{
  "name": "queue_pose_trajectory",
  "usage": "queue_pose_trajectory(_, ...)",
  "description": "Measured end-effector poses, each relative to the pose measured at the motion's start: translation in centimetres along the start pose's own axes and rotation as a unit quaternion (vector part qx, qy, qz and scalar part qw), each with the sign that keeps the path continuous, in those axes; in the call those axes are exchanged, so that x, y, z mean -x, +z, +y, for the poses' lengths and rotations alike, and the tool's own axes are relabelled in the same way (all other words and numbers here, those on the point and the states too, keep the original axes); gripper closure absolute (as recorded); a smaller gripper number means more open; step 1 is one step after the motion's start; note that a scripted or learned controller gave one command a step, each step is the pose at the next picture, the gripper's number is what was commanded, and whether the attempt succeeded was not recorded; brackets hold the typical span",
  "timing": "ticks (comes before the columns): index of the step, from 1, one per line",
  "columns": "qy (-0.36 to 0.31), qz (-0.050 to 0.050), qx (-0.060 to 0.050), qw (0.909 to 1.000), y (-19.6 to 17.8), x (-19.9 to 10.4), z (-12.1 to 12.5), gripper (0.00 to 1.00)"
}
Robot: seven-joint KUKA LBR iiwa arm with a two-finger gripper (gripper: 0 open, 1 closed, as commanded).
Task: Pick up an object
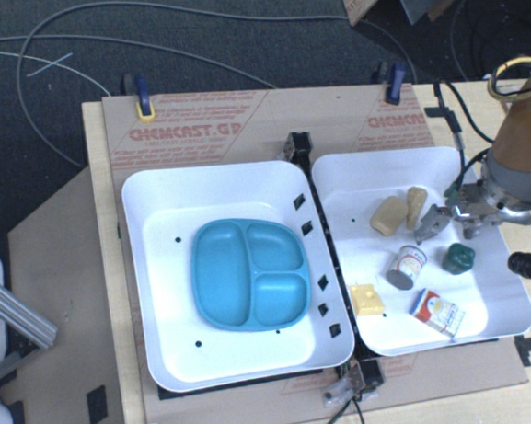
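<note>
A red-and-white packet [438, 312] is seen at the near edge of the right bin [497, 320], with a yellow block [367, 300] to its left. A small can [405, 266] is tipped on its side mid-bin, a green object [459, 257] right of it. Two tan pieces [399, 211] are placed farther back. The jaws [449, 218] are poised just right of these; their state cannot be told. A blue plate [250, 274] is held in the left bin [146, 217].
</note>
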State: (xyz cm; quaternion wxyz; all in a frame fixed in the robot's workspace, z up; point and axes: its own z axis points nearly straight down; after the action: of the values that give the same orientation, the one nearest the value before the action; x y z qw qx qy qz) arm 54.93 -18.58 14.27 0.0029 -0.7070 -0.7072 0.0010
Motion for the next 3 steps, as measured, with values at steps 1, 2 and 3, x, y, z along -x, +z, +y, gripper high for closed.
queue_pose_trajectory(1,0.000,0.000,0.000,1.0000,5.3,-0.1,0.0,0.00)
queue_pose_trajectory(2,0.000,-0.001,0.003,1.0000,3.8,0.0,0.1,1.00)
queue_pose_trajectory(3,0.000,-0.002,0.006,1.0000,-2.6,0.0,0.4,1.00)
